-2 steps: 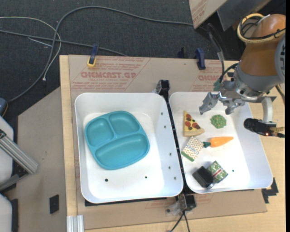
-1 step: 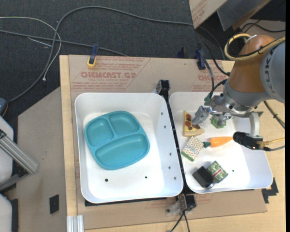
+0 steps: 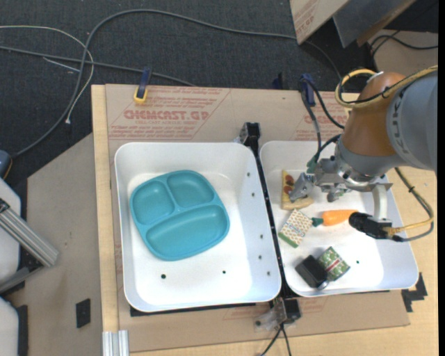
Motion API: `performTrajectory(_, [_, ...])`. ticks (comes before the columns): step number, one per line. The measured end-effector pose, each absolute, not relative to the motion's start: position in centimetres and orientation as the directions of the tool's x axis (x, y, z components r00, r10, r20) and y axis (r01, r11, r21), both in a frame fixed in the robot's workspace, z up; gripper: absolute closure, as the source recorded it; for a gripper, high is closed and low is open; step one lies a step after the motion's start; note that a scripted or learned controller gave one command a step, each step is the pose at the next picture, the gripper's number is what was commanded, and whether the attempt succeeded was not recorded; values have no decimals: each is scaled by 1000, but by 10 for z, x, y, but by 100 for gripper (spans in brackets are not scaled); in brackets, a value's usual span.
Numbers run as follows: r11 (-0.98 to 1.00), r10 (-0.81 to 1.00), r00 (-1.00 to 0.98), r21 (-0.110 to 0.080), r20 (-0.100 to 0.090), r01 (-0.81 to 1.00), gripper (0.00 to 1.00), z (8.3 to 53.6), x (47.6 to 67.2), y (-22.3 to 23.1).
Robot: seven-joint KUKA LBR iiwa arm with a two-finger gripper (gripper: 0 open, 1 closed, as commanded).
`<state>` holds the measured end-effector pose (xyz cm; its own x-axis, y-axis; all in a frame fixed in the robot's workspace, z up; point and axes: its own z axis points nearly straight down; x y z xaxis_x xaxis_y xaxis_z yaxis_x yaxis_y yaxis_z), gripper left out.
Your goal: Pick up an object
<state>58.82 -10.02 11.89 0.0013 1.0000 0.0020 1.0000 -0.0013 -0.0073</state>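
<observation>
Toys lie in the right bin (image 3: 400,268); the pincer (image 3: 300,189) hangs over a tan block (image 3: 292,196). Its grip cannot be told. It should be lowered straight and closed gently.

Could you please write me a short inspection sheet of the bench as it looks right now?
Surface: bench board with red print, bearing the left bin and the right bin side by side.
Job's things: in the right bin, a toy carrot, a patterned packet, a black and green item and a small tan piece.
Clutter: a blue divided plate in the left bin.
Grippers: the gripper is low over the right bin's upper left part, by the tan piece; nothing visibly between its fingers.
Cables: grey cables on the floor; a yellow loop on the arm.
Surroundings: dark carpet, a cardboard box top right.
</observation>
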Motion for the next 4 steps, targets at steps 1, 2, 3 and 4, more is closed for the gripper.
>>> performTrajectory(1, [-1, 1000, 1, 1, 5, 1000, 0, 88, 590, -99])
performTrajectory(2, [0, 1000, 0, 18, -4, 1000, 100, 104, 595, -101])
performTrajectory(3, [1, 1000, -1, 5, -1, 1000, 100, 149, 601, -105])
performTrajectory(4, [2, 1000, -2, 9, -1, 1000, 100, 211, 610, -101])
